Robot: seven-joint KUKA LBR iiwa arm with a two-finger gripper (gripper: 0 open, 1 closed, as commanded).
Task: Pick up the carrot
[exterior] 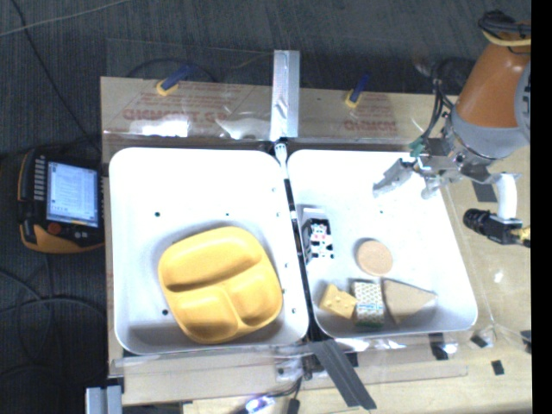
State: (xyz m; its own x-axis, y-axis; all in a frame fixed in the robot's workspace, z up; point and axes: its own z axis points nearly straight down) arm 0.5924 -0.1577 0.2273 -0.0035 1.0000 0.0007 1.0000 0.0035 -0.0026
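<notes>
White plastic, two bins. The gripper [405, 182] hangs over the right bin [345, 179] near its far right corner, fingers spread and empty, likely poised to descend. Along that bin's near edge sit one tan disc [374, 256], one yellow wedge [338, 301], one patterned box [369, 302] and one pale wedge [407, 298]. Which is the carrot, I cannot tell. One yellow tray [221, 283] fills the left bin [147, 179].
</notes>
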